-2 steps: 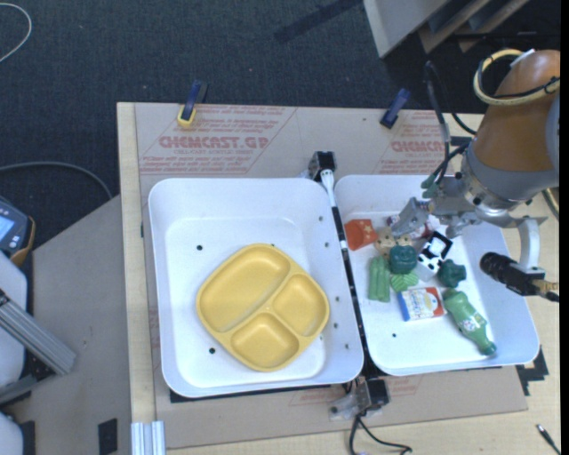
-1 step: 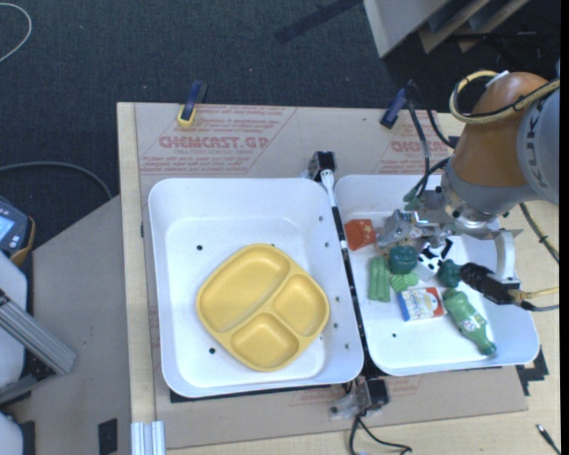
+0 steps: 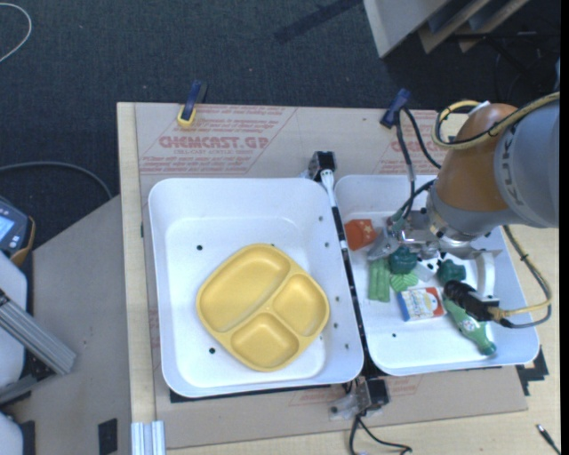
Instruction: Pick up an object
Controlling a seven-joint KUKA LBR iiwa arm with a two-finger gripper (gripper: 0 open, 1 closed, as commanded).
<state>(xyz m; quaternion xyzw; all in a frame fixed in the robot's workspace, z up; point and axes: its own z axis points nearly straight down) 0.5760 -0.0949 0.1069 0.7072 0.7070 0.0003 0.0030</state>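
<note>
Arm [image 3: 498, 169] reaching in over right bin [image 3: 444, 351] | gripper [image 3: 404, 242] low among clutter, finger state: can't tell | teal piece [image 3: 404, 260] right beneath it | orange block [image 3: 360, 234] just left | green strip [image 3: 380, 283], blue-white card [image 3: 420, 303], green bottle [image 3: 471, 327] nearby | yellow tray [image 3: 262, 307] in left bin [image 3: 178, 213]

Dark grey-black carpet floor [image 3: 107, 53] all around. Bench top [image 3: 258, 133] is a light board with a protective film printed in red lettering, held at the far edge by a yellow clamp [image 3: 188, 108] and a blue clamp [image 3: 396, 107]. White cable [image 3: 53, 169] loops over the carpet at left. Aluminium extrusion [image 3: 36, 333] lower left. Pale furniture corner [image 3: 418, 22] at top right.
</note>
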